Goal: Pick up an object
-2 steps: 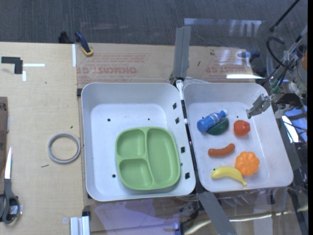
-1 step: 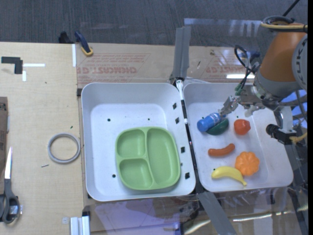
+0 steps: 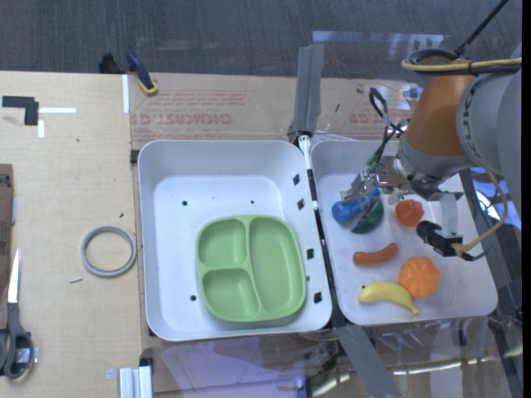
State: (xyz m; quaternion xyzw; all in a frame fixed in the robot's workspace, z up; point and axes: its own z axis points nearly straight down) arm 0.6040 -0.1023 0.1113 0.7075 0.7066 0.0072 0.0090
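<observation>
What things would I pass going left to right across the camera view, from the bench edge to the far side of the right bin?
scissors → tape ring → green divided plate → blue toy → banana → orange pumpkin-like toy

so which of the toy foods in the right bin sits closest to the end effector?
The blue toy piece, directly under the end effector, overlapping a dark green piece. The orange sausage, yellow banana and both orange pieces lie farther off.

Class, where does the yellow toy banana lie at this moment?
The yellow toy banana lies in the right white bin, near its front edge, beside the orange toy pumpkin.
</observation>
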